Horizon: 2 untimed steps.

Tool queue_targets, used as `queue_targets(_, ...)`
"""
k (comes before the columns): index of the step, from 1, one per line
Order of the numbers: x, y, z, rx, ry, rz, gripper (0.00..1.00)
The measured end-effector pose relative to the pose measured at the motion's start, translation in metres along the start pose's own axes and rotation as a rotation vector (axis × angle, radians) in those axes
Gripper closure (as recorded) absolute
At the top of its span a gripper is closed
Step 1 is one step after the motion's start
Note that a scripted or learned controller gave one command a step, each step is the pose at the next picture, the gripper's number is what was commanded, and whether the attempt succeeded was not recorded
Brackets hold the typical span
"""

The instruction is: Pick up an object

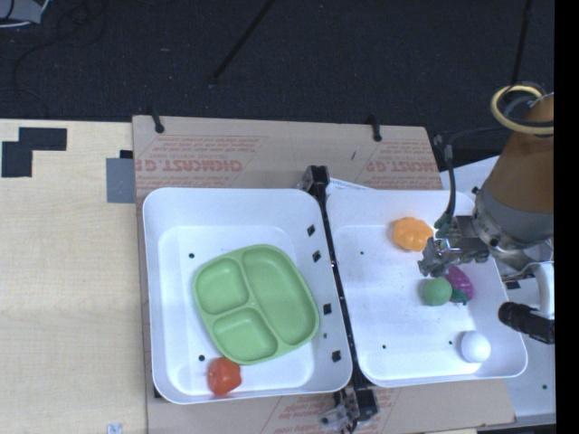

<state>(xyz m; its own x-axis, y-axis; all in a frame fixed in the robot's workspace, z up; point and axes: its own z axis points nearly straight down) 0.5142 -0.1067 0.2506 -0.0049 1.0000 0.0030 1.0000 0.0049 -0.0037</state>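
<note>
Over the right bin the arm reaches in, grey with an orange band, and its tool hangs low near that bin's middle. From where I stand the tool's tip is a dark tangle of metal, and I cannot tell how it is set or whether anything sits in it.

Taking the tool as the mark: a green ball lies just below it, very close, perhaps touching, though I cannot be sure. A purple piece lies against the ball's right side, partly under the tool's shadow. An orange lump rests up and to the left of the tool, near but apart. A white ball sits well below and a little right of it, by the bin's near corner.

Far left of the tool, across the divider between the two bins, the left bin holds a green plate with three compartments, lying flat and turned at an angle. A red lump sits just off the plate's lower edge. Both bins rest on a cardboard sheet on the bench.
</note>
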Motion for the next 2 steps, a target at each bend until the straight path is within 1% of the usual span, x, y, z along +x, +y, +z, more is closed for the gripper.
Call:
queue_targets(1, 0.046, 0.001, 0.013, 0.001, -0.001, 0.002, 1.00)
queue_targets(2, 0.108, 0.008, 0.014, 0.000, 0.000, -0.001, 1.00)
